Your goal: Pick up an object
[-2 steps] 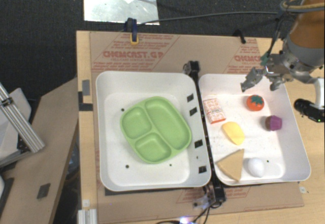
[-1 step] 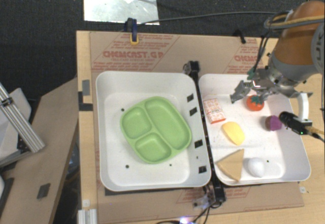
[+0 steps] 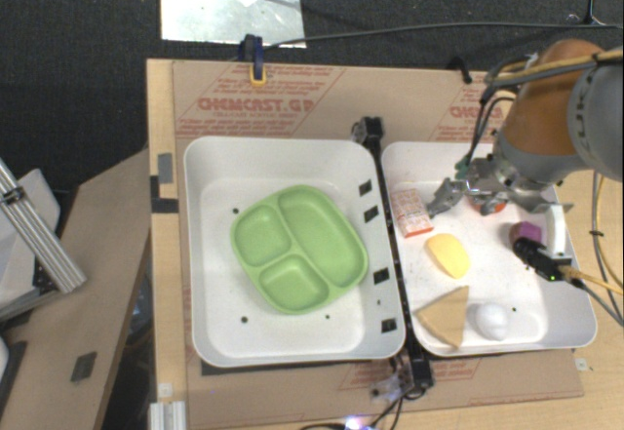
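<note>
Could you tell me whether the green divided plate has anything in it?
Empty: the green plate lies flat in the left bin, and all three compartments show bare green.

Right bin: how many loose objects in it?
5 visible: red-and-white packet near the divider, yellow lump mid-bin, tan wedge and white ball along the near edge, purple item beside the arm. More may be hidden under the arm.

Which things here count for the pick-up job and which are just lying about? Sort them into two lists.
For the job:
- gripper, over the right bin
- yellow lemon-shaped object
- tan wedge
- white ball
- red-and-white packet
- purple object

Lying about:
- green divided plate in the left bin
- blue and yellow clamp
</note>
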Controlling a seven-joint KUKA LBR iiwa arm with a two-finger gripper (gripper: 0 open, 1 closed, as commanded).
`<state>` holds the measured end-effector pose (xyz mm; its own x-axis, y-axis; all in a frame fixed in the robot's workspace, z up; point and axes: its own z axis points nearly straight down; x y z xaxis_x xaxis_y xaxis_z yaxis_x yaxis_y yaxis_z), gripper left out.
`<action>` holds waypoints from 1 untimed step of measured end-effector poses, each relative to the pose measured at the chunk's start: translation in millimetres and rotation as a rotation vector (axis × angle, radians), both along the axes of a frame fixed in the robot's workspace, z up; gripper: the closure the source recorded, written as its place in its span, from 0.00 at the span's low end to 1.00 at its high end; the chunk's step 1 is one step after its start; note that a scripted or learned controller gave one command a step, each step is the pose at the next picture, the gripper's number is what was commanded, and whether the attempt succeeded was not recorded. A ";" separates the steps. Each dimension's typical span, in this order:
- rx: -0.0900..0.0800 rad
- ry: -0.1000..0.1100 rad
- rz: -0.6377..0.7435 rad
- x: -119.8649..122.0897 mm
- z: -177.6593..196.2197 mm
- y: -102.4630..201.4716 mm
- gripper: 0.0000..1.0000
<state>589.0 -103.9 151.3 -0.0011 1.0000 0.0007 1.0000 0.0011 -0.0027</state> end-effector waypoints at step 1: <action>0.000 -0.001 0.000 -5.2 -44.0 5.0 0.00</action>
